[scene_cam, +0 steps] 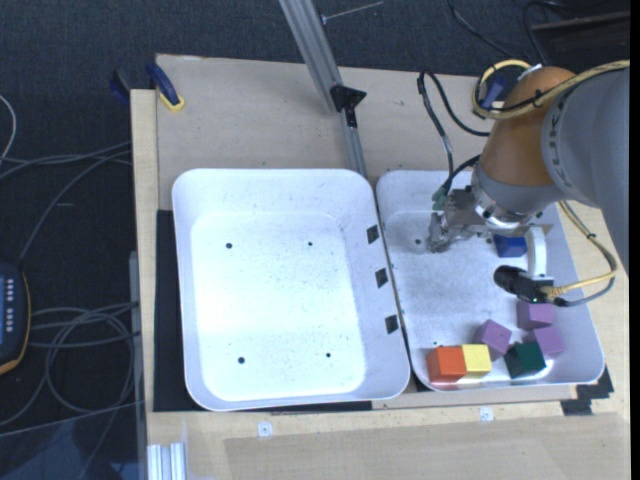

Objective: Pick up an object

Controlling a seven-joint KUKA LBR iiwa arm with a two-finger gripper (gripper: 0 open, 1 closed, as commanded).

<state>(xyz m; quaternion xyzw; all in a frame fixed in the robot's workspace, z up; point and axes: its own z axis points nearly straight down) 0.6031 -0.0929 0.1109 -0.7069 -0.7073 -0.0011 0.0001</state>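
Observation:
My gripper (441,236) hangs low over the upper middle of the right bin (420,288), its metal fingers pointing down at bare floor. I see nothing between the fingers. The blocks lie in the bin's near right corner: an orange block (447,363), a yellow block (476,359), a dark green block (523,359) and three purple blocks (497,332) (548,341) (538,315). A blue block (509,245) shows just right of the gripper, partly hidden by the wrist.
The left bin (270,288) lies beside the right one, with black clips on the shared rim. A slanted metal pole (320,58) crosses the bench behind the bins. Cables lie on the floor at the left.

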